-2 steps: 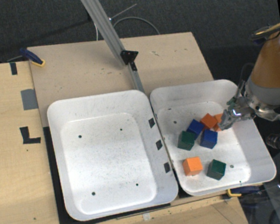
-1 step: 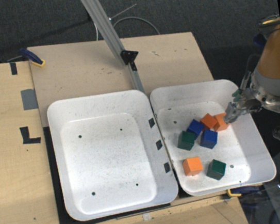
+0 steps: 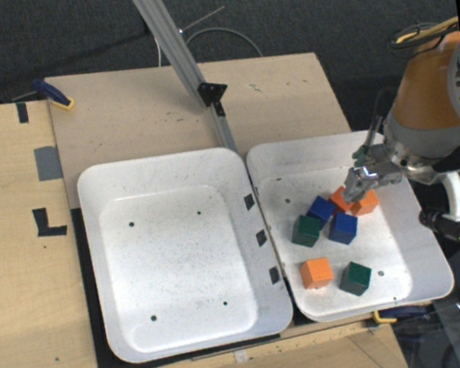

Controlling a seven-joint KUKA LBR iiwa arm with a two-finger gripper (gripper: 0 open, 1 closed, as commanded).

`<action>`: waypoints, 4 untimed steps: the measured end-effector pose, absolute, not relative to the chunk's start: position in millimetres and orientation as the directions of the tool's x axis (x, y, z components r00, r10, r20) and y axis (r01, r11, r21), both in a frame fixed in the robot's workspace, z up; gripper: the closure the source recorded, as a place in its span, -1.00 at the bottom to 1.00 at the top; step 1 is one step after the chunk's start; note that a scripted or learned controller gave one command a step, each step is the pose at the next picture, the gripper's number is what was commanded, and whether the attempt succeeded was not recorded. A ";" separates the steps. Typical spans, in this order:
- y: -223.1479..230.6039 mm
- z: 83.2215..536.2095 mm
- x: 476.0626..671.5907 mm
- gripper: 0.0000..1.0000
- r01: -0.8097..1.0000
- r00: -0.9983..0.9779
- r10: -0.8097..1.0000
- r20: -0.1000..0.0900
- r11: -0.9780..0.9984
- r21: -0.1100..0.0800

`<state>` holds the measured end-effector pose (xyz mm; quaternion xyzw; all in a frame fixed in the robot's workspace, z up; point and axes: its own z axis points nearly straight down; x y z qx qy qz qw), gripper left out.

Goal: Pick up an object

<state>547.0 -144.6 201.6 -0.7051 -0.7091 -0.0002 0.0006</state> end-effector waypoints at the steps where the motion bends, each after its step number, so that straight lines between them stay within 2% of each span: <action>1: -90.0 200.8 569.4 1.00 1.000 -0.007 1.000 0.002 0.007 -0.001; 2: -47.5 203.5 581.7 1.00 1.000 -0.006 1.000 0.002 0.006 -0.001; 4: 72.7 226.2 608.7 1.00 1.000 -0.008 1.000 0.003 0.008 0.000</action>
